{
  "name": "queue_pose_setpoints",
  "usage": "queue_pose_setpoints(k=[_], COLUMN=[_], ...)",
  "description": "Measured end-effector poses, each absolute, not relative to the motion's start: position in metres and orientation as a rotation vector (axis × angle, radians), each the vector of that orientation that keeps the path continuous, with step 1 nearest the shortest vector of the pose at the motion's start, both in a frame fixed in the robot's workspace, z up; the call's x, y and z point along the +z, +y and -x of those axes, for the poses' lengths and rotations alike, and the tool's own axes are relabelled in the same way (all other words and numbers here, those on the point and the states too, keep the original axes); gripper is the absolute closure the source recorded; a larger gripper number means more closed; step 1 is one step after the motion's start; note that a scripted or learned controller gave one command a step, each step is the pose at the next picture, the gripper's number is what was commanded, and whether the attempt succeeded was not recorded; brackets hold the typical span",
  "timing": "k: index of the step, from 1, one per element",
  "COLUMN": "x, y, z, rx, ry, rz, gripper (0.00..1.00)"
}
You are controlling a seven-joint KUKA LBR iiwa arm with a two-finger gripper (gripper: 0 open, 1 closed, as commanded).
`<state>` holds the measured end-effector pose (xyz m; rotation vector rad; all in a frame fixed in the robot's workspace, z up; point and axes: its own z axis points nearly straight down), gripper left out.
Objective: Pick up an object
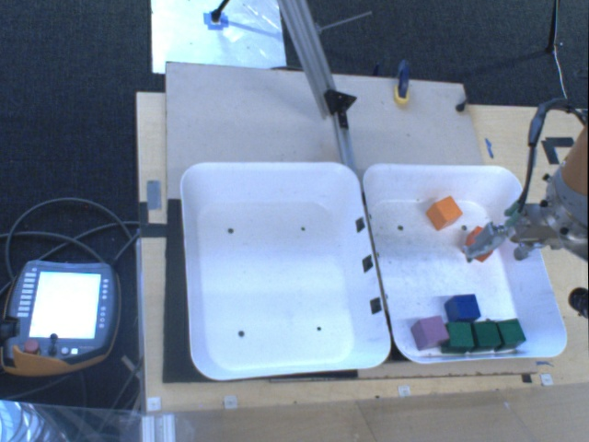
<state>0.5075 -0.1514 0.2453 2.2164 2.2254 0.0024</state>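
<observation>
Fingers (482, 243) grip red-orange block (476, 238) mid right bin (534, 191)

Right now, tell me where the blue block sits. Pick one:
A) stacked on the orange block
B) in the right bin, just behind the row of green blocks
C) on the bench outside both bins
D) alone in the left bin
B: the blue block lies in the right bin, directly behind the green blocks near the front wall, well apart from the orange block.

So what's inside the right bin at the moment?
In the right bin: an orange cube, a blue cube, a purple cube, green blocks. The gripper partly covers a red-orange piece.
</observation>
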Motion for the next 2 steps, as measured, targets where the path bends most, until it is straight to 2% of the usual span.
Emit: queue_pose_setpoints(k=[1,2], x=[0.245,0.185], y=[-0.151,-0.145], z=[-0.508,-0.509], rx=[0.003,-0.003], ry=[2.224,2.227], rz=[-2.217,-2.222], gripper=[0.0,0.0])
